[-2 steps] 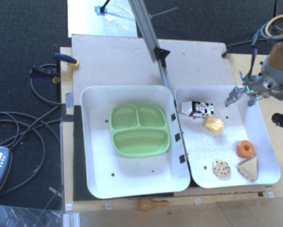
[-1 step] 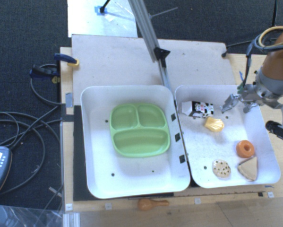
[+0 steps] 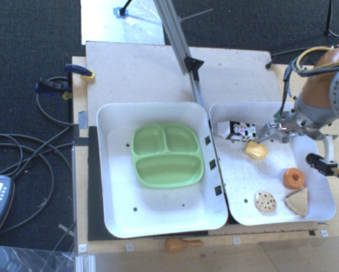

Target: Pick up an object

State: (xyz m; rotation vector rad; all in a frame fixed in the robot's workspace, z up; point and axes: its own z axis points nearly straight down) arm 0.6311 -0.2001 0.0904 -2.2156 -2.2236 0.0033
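The right bin [image 3: 327, 208] holds several small items. A white carton with black spots [image 3: 237, 130] lies near its back left corner. Just right of it sits a yellow lemon-shaped piece [image 3: 256, 150]. An orange donut [image 3: 294, 178], a speckled cookie [image 3: 265, 202] and a tan bread slice [image 3: 297, 202] lie toward the front. My gripper [image 3: 271, 132] hangs low over the back of this bin, between the carton and the arm's wrist, just above and right of the yellow piece. I see nothing held in it.
The left bin [image 3: 110, 208] carries a green divided plate [image 3: 167, 155]. A slanted metal pole [image 3: 180, 44] comes down to the gap between the bins. A tan object [image 3: 183, 243] lies on the bench's front edge. Cables trail at the left.
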